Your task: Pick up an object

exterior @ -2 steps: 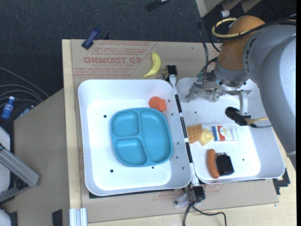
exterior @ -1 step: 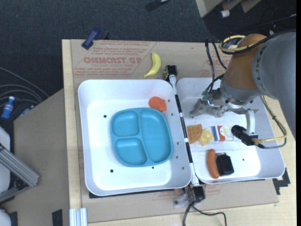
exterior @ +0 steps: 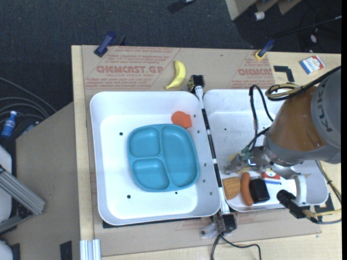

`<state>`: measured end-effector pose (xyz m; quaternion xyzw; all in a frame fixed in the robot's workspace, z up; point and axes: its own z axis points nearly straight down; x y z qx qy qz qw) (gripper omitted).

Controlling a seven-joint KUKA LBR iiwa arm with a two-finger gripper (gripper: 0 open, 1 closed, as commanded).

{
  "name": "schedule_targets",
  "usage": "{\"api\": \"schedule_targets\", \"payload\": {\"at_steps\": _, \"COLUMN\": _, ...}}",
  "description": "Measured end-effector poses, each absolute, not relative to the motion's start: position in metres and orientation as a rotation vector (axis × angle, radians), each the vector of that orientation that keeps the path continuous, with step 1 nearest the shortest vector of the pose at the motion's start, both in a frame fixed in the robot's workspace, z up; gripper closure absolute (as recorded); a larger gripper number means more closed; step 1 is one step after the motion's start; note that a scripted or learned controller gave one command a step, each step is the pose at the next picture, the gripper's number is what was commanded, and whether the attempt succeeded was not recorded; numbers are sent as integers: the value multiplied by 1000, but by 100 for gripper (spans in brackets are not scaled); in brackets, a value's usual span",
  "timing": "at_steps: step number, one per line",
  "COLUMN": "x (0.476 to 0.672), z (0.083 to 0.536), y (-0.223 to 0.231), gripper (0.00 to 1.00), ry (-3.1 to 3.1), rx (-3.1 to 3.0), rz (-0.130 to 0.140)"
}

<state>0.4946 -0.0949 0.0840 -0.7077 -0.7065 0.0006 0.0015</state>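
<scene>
Bench, two white bins side by side.

Left bin (exterior: pixel 108 145): one blue divided plate (exterior: pixel 162 157), lying flat near the middle; one small orange object (exterior: pixel 182 119) just beyond its far right corner.

Right bin (exterior: pixel 227 112): the arm (exterior: pixel 303 129) reaches low over its near half. The gripper (exterior: pixel 246 160) hangs just above a cluster of items at the near edge. Its state cannot be told from this angle; the wrist hides most of it.

Cluster, near edge of right bin: one tan cracker-like piece (exterior: pixel 231 187); one reddish sausage-shaped item (exterior: pixel 246 188); one black block (exterior: pixel 258 190), touching the sausage on its right. White and red pieces lie further right, partly under the arm.

Likely target: the sausage-shaped item, nearest the gripper. Long axis runs roughly from near edge to far edge of the bin, upper end pointing toward the gripper.

Outside the bins: one yellow banana (exterior: pixel 177 76) on the board behind the left bin.

Progress: nothing appears lifted. Approach seems made; grasp and lift remain.
</scene>
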Motion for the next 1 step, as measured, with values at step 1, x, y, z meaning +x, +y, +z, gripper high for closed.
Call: {"api": "schedule_targets", "payload": {"at_steps": 1, "x": 567, "z": 85, "y": -94, "gripper": 0, "ry": -2222, "rx": -2221, "rz": -1}}
